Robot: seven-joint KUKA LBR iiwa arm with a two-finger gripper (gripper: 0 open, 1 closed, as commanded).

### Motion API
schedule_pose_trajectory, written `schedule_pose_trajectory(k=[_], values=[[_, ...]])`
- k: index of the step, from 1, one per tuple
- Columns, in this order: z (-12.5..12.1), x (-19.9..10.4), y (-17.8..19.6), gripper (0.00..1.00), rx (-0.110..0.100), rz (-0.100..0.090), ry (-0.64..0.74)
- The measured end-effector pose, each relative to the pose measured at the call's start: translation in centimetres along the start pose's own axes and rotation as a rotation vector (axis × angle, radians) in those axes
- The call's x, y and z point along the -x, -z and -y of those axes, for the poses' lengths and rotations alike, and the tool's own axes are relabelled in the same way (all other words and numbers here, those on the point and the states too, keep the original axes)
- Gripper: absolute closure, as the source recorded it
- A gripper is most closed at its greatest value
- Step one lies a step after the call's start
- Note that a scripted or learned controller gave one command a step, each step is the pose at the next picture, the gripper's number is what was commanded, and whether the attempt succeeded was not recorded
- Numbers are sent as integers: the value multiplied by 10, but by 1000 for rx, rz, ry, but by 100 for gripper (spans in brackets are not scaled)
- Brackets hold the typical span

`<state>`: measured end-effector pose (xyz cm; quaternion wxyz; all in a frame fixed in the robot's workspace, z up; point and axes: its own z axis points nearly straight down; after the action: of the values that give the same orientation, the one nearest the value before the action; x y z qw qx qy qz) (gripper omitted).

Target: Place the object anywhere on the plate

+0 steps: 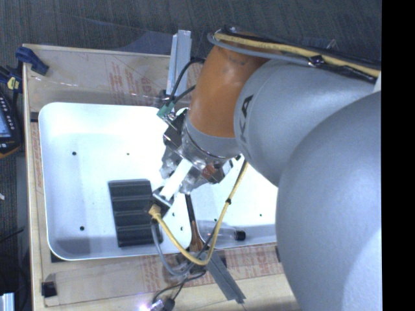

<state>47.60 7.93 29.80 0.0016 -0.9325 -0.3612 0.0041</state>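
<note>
My gripper (193, 229) hangs over the seam between the two bins, near their front rims. It points down below the orange-banded wrist (220, 102). A slim clear stick with a black end (238, 236) lies just right of the gripper, on the front rim of the right bin. Nothing can be seen held by the gripper. The grey arm covers most of the right bin (259, 203), including whatever lies in it.
The left white bin (78, 135) lies open to view at the left. A wooden bench frame (97, 63) surrounds the bins. A metal upright post (181, 50) stands behind the seam. Blue clamps (29, 60) sit at the far left corner.
</note>
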Motion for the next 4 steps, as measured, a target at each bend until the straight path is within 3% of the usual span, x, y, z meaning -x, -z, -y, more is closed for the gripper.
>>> schedule_pose_trajectory(k=[1, 2, 3, 4], values=[[32, -29, -173, 100, -1, 0, -168], [70, -117, -79, 100, 2, -3, 167], [38, -34, -81, 100, -1, 0, -187], [104, -94, -36, 100, 5, -6, -102]])
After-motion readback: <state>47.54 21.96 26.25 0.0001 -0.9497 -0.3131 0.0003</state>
